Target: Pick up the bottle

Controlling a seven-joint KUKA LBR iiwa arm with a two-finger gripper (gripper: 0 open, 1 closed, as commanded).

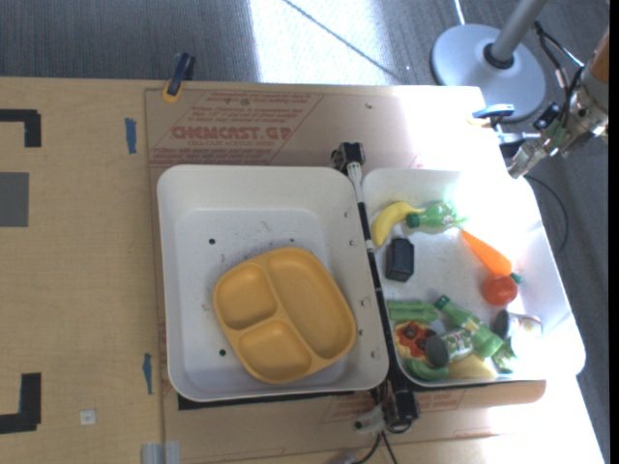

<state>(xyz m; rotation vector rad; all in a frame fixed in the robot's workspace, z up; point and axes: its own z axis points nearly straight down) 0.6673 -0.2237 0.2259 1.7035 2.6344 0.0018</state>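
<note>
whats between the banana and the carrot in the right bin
In the camera view, a green bottle lies between the banana and the carrot, its cap end touching the banana.

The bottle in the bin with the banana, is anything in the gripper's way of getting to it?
Nothing visible. The gripper hangs outside the right bin's far corner, and the green bottle lies uncovered, with the banana touching its near end.

A robotics lab: taped cardboard bench (77,259), two white bins (184,201), cabling.
</note>
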